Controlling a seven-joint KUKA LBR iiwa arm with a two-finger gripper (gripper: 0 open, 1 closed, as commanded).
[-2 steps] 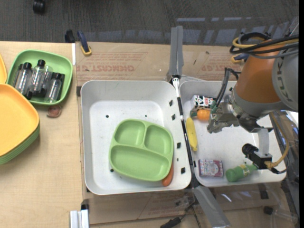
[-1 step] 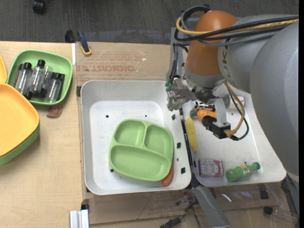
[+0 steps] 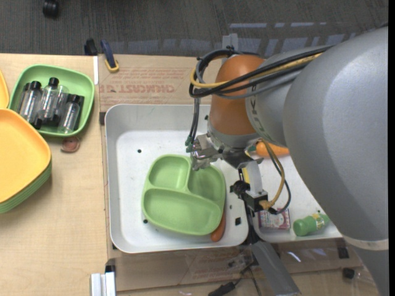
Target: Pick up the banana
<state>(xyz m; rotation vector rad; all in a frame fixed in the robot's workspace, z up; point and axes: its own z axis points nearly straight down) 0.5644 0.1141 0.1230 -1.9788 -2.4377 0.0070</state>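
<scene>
My gripper (image 3: 199, 157) hangs over the top right part of a green divided plate (image 3: 179, 199) that lies in the left white bin (image 3: 120, 184). The orange wrist band (image 3: 237, 97) and the grey arm cover most of the right bin (image 3: 308, 236). An orange-red object (image 3: 217, 232) pokes out from under the plate's lower right edge. Another orange piece (image 3: 272, 148) shows just right of the wrist, half hidden by the arm. I cannot make out a banana's yellow shape among the things I see.
A green bottle (image 3: 308, 225) and a small printed packet (image 3: 275, 219) lie in the right bin's near part. On the bench at left stand a green tray of dark-capped bottles (image 3: 52, 100) and a stack of yellow plates (image 3: 21, 162).
</scene>
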